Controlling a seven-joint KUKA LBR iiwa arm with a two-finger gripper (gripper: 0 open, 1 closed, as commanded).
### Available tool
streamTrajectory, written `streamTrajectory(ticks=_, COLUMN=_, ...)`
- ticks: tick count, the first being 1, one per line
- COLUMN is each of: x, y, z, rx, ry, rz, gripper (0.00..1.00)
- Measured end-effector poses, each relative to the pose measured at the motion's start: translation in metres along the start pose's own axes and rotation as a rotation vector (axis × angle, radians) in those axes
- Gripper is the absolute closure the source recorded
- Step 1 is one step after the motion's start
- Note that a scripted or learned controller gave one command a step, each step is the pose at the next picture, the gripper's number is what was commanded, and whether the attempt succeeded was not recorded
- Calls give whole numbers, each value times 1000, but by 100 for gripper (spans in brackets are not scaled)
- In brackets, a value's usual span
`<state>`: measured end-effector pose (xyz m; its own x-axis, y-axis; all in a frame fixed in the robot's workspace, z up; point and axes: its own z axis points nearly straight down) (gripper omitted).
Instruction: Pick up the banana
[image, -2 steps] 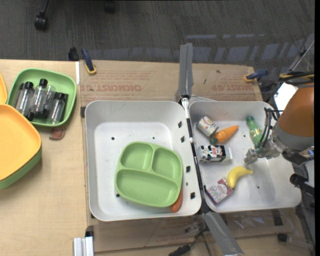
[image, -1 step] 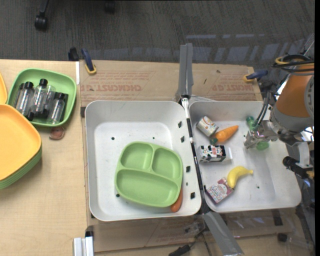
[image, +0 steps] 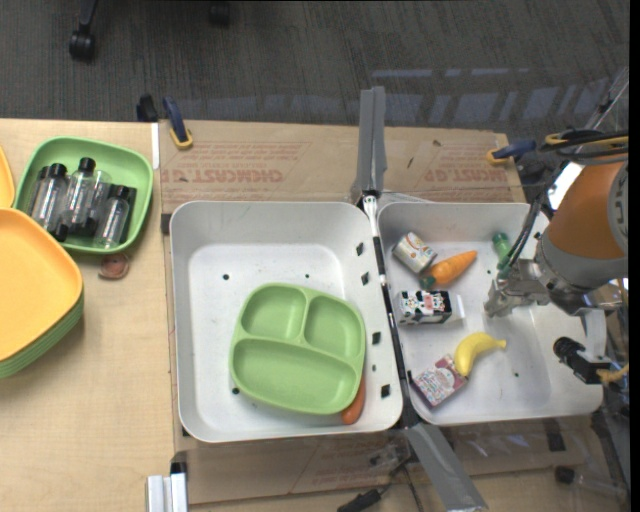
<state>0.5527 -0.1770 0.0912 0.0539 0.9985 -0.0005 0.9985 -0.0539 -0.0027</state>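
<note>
**While hovering over the right bin: banana still lying loose**

While logging this moment, noting the gripper (image: 503, 298) hanging over the right bin (image: 530, 392), toward its right-hand side, with the grey arm and its orange band reaching in from the right. Not managing to resolve the gripper's state at this angle: open or closed, cannot tell. Seeing nothing held in it.

Noting the banana (image: 478, 350) lying on the floor of the right bin, just nearward and slightly left of the gripper, apart from it, curving with one end pointing right.

Also recording, in the same bin: a carrot (image: 453, 266) lying toward the far side, a small tin (image: 412, 250) just left of it, a black-and-white carton (image: 428, 306) lying left of the gripper, and a printed pouch (image: 438, 383) sitting just near-left of the banana, close to touching.

Seeing a green divided plate (image: 300, 345) resting in the left bin (image: 200, 300). Seeing a green tray of bottles (image: 85, 195) and stacked yellow plates (image: 35, 290) sitting far left on the bench.
</note>
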Motion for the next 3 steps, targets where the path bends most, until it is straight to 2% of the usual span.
streamTrajectory(ticks=1, x=15, y=24, z=-12, rx=-2, ry=-1, rz=125, gripper=100)
streamTrajectory(ticks=2, x=-42, y=-27, z=1, rx=2, ry=1, rz=383, gripper=100)
streamTrajectory(ticks=3, x=-17, y=-66, z=1, rx=1, ry=1, rz=435, gripper=100)
